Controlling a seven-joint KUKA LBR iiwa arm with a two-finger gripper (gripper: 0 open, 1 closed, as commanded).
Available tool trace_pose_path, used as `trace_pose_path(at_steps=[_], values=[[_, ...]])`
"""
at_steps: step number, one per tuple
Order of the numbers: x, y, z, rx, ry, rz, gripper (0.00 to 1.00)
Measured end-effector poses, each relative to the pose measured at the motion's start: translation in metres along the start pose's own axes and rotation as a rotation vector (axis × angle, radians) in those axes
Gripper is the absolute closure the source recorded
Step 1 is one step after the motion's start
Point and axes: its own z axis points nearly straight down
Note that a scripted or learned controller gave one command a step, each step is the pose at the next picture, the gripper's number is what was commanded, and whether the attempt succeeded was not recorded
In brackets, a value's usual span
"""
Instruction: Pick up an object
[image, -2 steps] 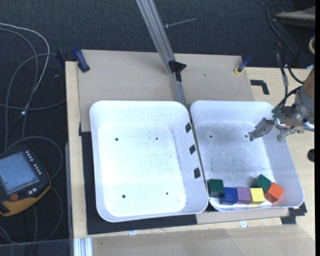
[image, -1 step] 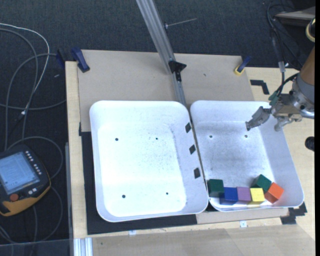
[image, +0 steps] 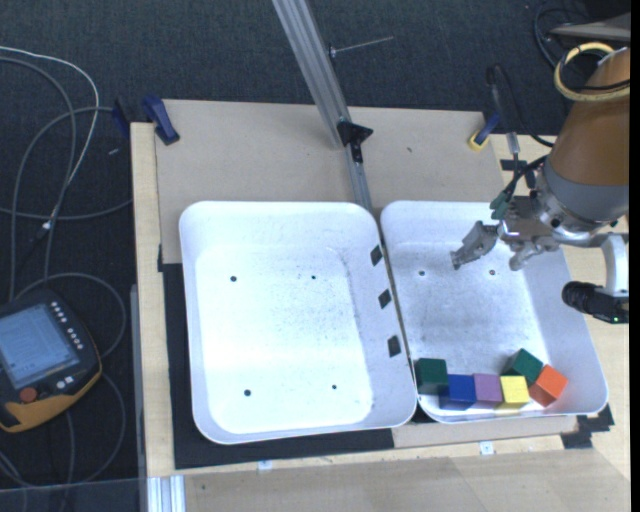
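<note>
Along the near edge of the right bin (image: 560, 330) sits a row of blocks: green (image: 431, 373), blue (image: 461, 389), purple (image: 487, 387), yellow (image: 513, 389), dark green (image: 524, 363) and orange (image: 549, 383). Farther back, the tool (image: 494, 250) hangs over the bin's bare middle, fingers spread apart, gripping nothing. The left bin (image: 200, 300) lies beside it.

cam: single, fixed overhead | looks down at a slant on bench (image: 270, 150) | mid-range, both bins (image: 200, 300) in frame | arm (image: 590, 140) enters from right
</note>
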Motion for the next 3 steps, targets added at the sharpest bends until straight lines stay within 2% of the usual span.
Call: trace_pose_path(at_steps=[1,2,3], values=[[0.065,0.011,-0.005,-0.005,-0.001,-0.002,0.0],[0.116,-0.038,0.044,0.008,0.001,0.001,0.0],[0.113,-0.035,0.031,-0.004,-0.001,0.006,1.0]])
